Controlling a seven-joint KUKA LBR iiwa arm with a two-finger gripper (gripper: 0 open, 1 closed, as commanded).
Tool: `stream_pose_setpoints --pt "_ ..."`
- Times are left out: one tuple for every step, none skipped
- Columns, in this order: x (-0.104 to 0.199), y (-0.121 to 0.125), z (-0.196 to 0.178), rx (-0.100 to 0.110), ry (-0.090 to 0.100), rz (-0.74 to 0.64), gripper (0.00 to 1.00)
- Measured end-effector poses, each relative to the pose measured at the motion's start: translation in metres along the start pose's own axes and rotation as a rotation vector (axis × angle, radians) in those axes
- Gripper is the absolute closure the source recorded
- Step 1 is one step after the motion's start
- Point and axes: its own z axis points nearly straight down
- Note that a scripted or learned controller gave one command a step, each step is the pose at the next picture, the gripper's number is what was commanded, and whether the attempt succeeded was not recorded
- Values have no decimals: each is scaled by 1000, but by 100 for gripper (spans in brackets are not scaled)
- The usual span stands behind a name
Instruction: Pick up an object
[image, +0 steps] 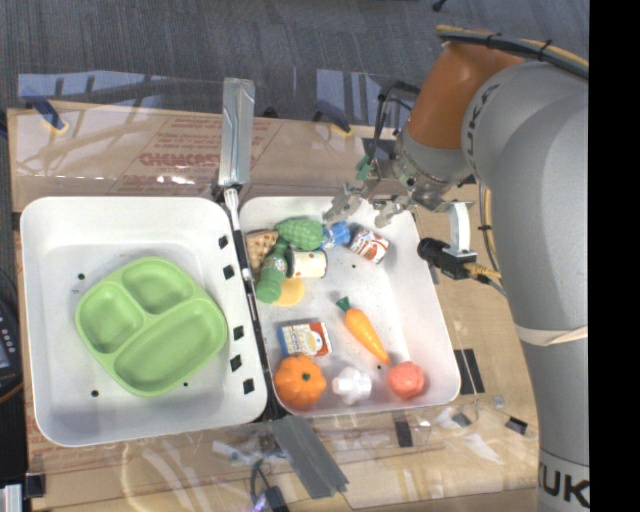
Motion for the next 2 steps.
stream_pose_setpoints --pt "-5 -67 37 2 0 -18 0" --pt "-22 -127 64 0 1 -165 0"
